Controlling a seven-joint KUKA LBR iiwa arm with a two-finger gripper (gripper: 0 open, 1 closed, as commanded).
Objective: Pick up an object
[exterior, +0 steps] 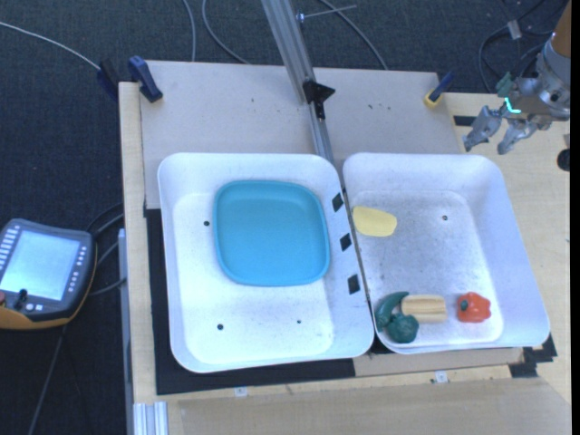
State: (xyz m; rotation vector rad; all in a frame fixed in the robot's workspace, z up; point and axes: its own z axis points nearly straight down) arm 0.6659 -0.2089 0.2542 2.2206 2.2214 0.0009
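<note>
Gripper (497,132) jaws spread, empty, above right bin (507,208) far corner; blue plate (272,232) in left bin (186,270)

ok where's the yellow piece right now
The yellow piece lies in the right bin, near its upper left corner, beside the divide from the left bin with the blue plate.

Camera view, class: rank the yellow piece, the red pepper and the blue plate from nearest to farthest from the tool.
The tool is above the right bin's far right corner.
1. Yellow piece, right bin, far left part.
2. Red pepper, right bin, near edge.
3. Blue plate, left bin.
</note>
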